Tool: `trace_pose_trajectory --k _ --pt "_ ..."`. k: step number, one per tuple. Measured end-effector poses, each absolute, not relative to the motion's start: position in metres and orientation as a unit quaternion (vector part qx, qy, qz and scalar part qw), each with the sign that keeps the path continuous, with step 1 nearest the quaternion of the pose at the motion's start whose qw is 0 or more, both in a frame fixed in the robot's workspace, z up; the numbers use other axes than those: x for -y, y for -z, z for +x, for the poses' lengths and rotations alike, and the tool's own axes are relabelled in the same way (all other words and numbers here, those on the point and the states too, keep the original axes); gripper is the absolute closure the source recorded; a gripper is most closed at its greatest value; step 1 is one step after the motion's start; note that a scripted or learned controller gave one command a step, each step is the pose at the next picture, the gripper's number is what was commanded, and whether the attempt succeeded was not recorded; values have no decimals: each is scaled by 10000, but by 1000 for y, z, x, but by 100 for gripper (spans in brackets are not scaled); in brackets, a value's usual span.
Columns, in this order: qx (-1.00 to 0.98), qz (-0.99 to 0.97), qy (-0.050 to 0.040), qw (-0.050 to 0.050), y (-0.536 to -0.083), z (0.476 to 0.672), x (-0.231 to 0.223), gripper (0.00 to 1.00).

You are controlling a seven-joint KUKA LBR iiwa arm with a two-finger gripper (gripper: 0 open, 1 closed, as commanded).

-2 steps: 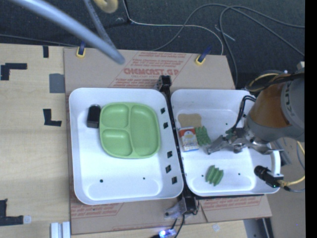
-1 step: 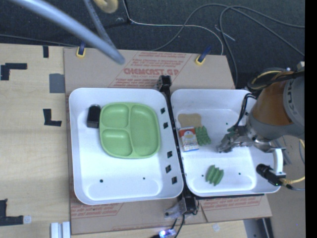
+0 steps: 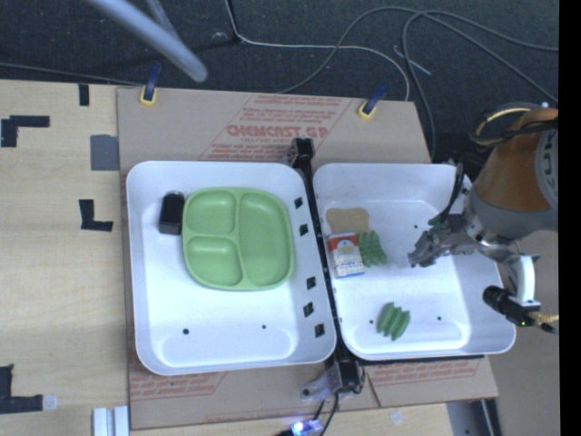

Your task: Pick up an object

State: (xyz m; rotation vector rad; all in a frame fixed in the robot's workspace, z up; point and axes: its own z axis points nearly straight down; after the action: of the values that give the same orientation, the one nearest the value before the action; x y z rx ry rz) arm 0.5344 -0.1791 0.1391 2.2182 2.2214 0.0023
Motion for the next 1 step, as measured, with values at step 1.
trace_pose_trajectory --k 1 --pt "-7080 7062 -11 17 -184 538 172 100"
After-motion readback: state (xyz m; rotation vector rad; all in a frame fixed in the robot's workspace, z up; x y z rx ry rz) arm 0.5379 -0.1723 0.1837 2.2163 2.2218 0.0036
